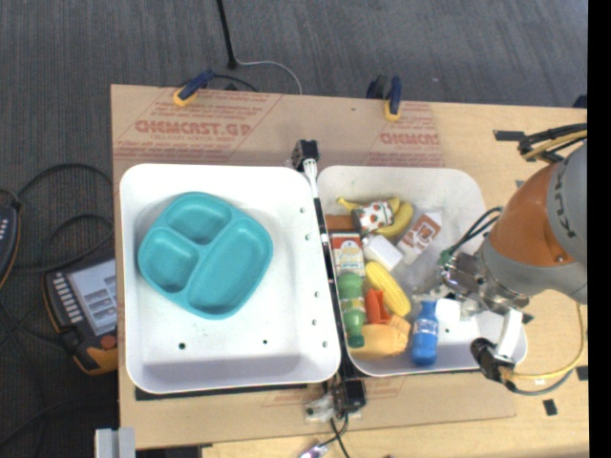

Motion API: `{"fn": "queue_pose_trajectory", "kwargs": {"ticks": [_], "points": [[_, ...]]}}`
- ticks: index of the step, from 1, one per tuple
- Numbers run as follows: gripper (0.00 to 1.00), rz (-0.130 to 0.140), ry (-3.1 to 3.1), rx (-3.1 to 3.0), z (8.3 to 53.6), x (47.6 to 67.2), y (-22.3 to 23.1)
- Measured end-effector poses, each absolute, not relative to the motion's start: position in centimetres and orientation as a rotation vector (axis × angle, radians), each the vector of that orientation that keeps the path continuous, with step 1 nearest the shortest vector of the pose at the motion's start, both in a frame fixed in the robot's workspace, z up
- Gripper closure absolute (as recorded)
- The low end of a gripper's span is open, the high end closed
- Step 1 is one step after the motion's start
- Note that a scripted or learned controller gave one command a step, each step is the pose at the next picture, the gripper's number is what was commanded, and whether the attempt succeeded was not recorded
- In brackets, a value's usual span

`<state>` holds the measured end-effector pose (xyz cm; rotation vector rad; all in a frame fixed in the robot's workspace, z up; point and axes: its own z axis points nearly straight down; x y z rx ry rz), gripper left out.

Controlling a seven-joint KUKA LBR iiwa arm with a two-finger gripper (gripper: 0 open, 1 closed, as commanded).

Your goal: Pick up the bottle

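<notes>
The bottle point(424, 332) lay in the right bin point(458, 184), near its front edge beside the corn point(388, 288). It looked light, stiff and slick; its body seemed the best place to grip. Whether the tool point(458, 280) was open, I cannot tell.

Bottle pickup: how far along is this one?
Done: the arm has reached over the right bin. In hand: the gripper sits just above the blue bottle, which lies among the toy food on the bin floor, not lifted. Left: grasp and raise it.
</notes>
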<state>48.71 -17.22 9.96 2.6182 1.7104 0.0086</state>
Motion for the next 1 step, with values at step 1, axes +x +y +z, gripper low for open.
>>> {"fn": "queue_pose_trajectory", "kwargs": {"ticks": [1], "points": [[0.00,0.009,1.711,2.618,9.95,48.71,-17.21]]}}
